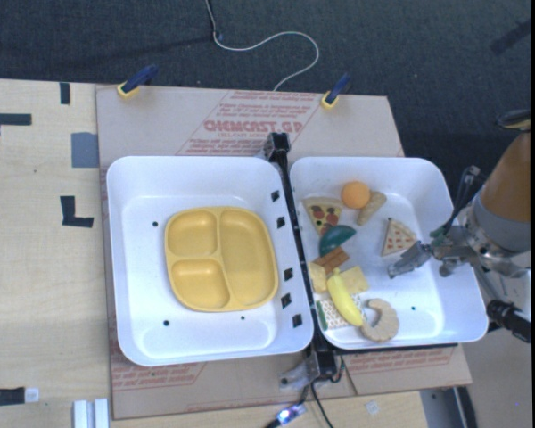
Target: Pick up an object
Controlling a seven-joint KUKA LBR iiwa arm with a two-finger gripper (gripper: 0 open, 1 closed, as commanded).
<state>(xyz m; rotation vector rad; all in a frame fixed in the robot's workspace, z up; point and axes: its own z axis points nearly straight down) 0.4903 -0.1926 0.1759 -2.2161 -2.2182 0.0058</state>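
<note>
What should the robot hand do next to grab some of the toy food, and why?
Probably slide a little left and lower onto the triangular wedge. The gripper sits in the right bin just beside and below that wedge, holding nothing, and the wedge lies apart from the crowded banana pile.

A single fixed camera is looking down at a slant from above the bench, taking in both shallow white plastic bins point(125, 266) whole, the brown cardboard sheet point(241, 127) beneath them, and dark carpet beyond the far edge.
</note>
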